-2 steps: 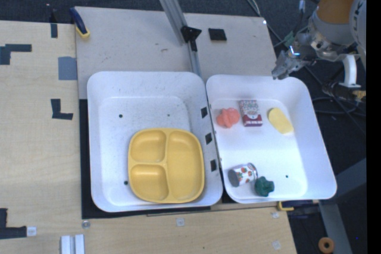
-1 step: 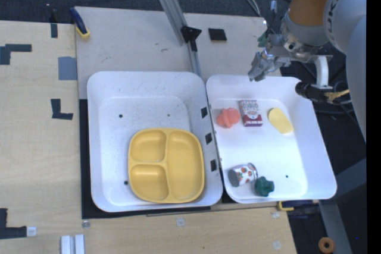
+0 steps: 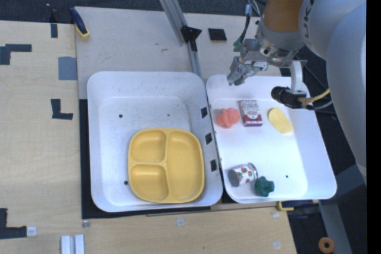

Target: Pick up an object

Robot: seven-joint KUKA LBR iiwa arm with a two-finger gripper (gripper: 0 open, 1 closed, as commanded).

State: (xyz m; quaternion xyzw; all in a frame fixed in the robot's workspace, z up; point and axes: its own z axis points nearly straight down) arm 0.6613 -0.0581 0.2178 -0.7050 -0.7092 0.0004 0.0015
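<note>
My gripper [image 3: 238,78] hangs over the back left corner of the right bin [image 3: 309,146], with nothing visibly between its fingers. Below it in that bin lie a pinkish-red soft object [image 3: 227,118], a small red and white carton [image 3: 250,112] and a yellow oval piece [image 3: 280,121]. Near the bin's front edge rest a small printed can [image 3: 243,174] on its side and a dark green object [image 3: 264,187]. The gripper is apart from all of them, nearest the pinkish-red object and the carton.
The left bin [image 3: 107,128] holds a yellow divided plate [image 3: 166,165]. A grey metal post [image 3: 172,6] slants up behind the bins. A black cable connector [image 3: 287,96] juts over the right bin's back edge.
</note>
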